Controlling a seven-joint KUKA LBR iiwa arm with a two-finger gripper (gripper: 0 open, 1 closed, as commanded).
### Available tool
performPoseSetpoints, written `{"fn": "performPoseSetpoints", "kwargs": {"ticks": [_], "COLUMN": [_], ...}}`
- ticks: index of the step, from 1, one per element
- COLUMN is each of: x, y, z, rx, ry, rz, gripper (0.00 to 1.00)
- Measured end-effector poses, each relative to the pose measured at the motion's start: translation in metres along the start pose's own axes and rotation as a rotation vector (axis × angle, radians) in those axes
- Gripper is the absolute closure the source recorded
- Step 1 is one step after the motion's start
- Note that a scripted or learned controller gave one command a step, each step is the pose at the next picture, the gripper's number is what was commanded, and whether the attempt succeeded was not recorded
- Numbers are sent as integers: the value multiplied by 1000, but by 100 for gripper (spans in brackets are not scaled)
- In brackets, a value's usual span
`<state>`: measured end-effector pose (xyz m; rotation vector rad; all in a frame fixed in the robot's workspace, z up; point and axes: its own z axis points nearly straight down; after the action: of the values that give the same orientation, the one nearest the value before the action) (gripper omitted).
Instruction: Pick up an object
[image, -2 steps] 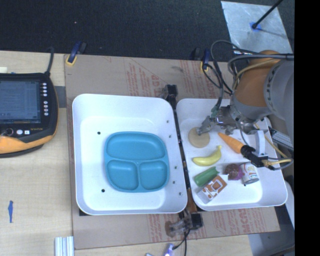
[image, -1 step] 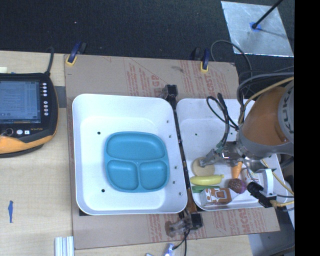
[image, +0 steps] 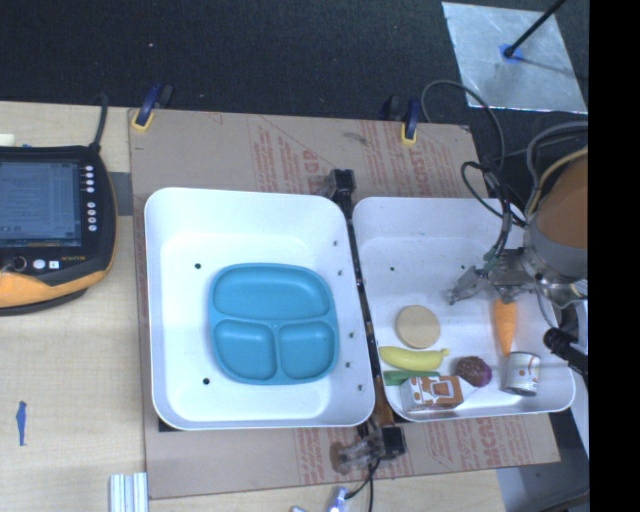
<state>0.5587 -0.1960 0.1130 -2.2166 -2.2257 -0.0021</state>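
My gripper (image: 486, 289) hangs over the right part of the right bin (image: 420, 225), its fingers spread open with nothing between them. Just below and right of it lies an orange carrot (image: 505, 324). A round tan biscuit (image: 417, 326) sits left of the gripper, near the bin's middle. Along the bin's front lie a yellow banana (image: 412, 358), a green piece (image: 394, 377) under it, a small printed carton (image: 434, 391), a dark purple fruit (image: 474, 371) and a silver can (image: 520, 373).
The left bin (image: 250, 215) holds a blue divided plate (image: 272, 322). A tablet controller (image: 50, 225) lies on the bench at the far left. Cables (image: 480, 175) loop behind the right bin, near the arm's orange band (image: 566, 205).
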Motion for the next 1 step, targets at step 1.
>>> {"fn": "performPoseSetpoints", "kwargs": {"ticks": [1], "x": [-16], "y": [84], "z": [-78], "rx": [0], "ry": [-2], "rz": [1], "gripper": [0]}}
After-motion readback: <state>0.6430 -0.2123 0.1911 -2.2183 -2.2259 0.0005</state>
